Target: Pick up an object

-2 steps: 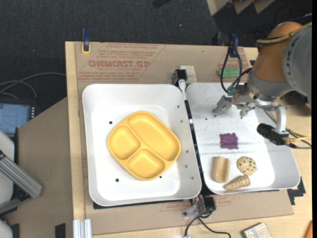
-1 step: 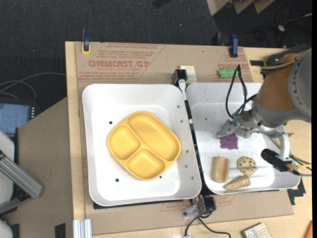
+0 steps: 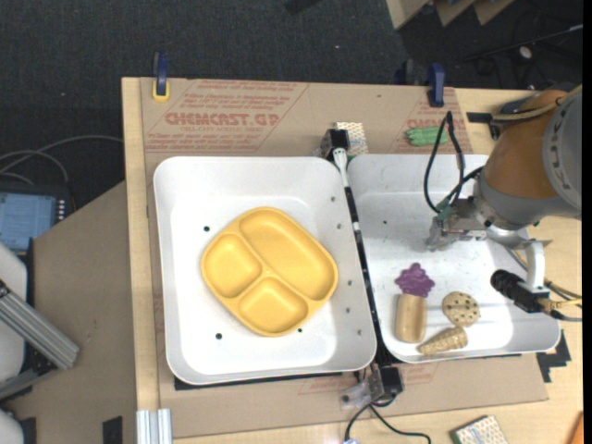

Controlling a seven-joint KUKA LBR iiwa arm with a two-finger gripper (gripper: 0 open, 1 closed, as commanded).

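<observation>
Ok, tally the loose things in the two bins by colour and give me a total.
Yellow: 1, the divided plate
Purple: 1, the grape bunch
Tan: 3, the cylinder, the cookie, the cone
Total: 5

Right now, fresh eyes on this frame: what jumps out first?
The yellow divided plate dominates, sitting alone in the left bin. In the right bin, small items cluster at the near edge: a purple grape bunch, a tan cylinder, a cookie and a cone. The arm hangs over that bin's far right.
</observation>
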